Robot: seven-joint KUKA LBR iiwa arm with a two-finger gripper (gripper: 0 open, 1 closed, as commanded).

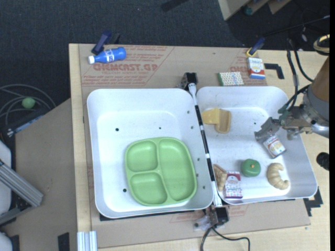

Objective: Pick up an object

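The right bin (238, 99) holds several items. A tan bread slice (218, 118) lies at its back left, a green round fruit (250, 167) near the front and a croissant (277, 175) at the front right. A red and white packet (233, 185) and a pale pastry piece (219, 175) sit at the front left. A small white item with a red label (275, 147) lies at the right. My gripper (266, 132) hangs low at the bin's right side, just above and left of that small item. Nothing visibly hangs from it.
The left bin (104, 119) holds a green divided plate (159, 170). On the bench behind the bins lie a blue and white bottle (107, 55), a small patterned card (232, 78) and a small carton (256, 68). The arm (314, 114) and cables cross the right edge.
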